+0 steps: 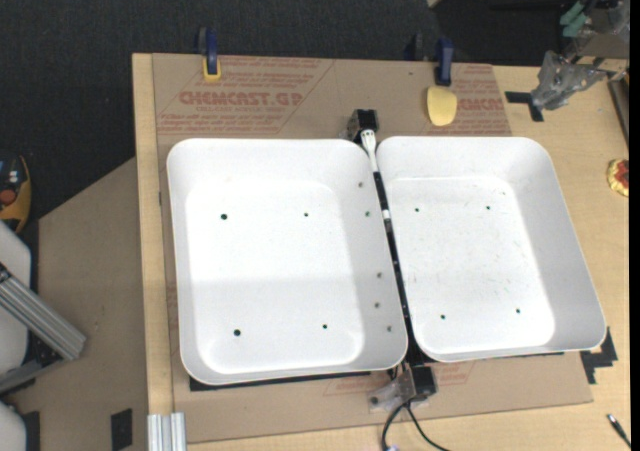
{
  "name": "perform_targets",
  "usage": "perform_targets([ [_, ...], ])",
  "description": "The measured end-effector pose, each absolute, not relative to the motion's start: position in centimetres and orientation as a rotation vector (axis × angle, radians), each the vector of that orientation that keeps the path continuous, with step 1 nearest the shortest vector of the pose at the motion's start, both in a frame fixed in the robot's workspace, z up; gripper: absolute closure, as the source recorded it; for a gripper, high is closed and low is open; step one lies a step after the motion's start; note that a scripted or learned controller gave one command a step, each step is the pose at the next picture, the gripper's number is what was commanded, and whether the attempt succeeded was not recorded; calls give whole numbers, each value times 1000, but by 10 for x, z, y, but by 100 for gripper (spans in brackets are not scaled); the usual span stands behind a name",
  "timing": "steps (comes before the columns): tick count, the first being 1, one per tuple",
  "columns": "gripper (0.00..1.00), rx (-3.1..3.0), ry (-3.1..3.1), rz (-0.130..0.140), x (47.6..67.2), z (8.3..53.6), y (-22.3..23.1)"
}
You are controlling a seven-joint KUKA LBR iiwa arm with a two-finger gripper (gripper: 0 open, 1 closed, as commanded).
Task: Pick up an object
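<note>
Two shallow white bins sit side by side on a brown cardboard sheet [300, 89] that covers the worktop [620, 269]. The left bin [190, 239] and the right bin [560, 239] touch along their inner rims, where a thin black cable [385, 229] runs from top to bottom of the frame. A pale yellow lump [441, 105] (the one loose thing near the bins) lies on the cardboard just above the right bin's upper rim, below a blue clamp [443, 57]. A second blue clamp [208, 42] grips the sheet's upper left edge. The arm's grey metal end [562, 77] sits at the upper right of the frame, well apart from the lump; whether the jaws are spread or pressed together cannot be told.
</note>
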State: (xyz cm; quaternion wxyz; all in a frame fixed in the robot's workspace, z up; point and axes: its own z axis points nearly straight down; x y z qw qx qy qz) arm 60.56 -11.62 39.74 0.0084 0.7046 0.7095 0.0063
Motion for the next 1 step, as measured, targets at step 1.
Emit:
perform_targets([
  [1, 100, 2221, 2233, -6, 638, 300, -73],
])
